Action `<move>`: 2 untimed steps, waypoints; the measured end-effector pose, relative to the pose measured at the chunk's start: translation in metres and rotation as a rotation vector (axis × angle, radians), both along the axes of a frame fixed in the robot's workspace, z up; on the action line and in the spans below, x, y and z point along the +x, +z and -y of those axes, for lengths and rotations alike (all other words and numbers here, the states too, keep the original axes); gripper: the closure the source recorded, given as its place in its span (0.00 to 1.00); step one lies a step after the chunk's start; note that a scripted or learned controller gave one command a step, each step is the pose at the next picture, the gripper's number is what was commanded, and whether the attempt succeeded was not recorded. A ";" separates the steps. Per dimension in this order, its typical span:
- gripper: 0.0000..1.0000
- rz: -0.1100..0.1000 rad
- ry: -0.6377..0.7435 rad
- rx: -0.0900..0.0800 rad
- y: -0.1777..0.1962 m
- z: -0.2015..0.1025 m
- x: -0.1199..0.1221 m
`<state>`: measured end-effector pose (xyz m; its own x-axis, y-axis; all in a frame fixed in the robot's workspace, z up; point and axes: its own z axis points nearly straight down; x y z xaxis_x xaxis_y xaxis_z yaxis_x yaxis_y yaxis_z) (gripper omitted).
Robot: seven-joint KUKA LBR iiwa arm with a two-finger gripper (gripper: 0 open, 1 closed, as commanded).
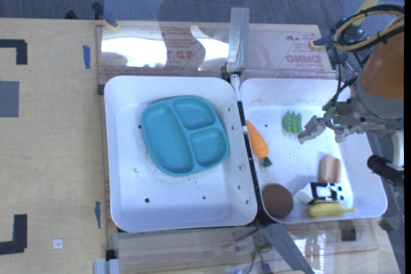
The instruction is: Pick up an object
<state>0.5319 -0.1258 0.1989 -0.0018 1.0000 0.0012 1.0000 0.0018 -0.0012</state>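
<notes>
The right bin (366, 171) holds an orange carrot (257, 141) at its left wall and a small green bumpy toy (293, 122) near the middle. A tan sausage-like piece (329, 169), a black and white block (327, 191), a yellow banana (330, 208) and a brown round object (277, 199) lie at the bin's front. My gripper (314, 129) hangs over the right bin, just right of the green toy and above the sausage piece. Its grey fingers point left and down, with nothing seen between them.
A blue three-compartment plate (185, 134) lies in the left bin (128, 189). A metal divider (243, 125) separates the two bins. Clear plastic sheeting (167, 48) stands behind them. Cables (359, 29) loop above the arm at the right.
</notes>
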 end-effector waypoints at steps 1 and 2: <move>0.00 -0.007 0.101 0.001 -0.101 0.026 0.089; 1.00 0.010 0.101 -0.003 -0.083 0.026 0.094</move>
<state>0.6257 -0.1521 0.1160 -0.1029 0.9947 -0.0022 0.9947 0.1029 0.0084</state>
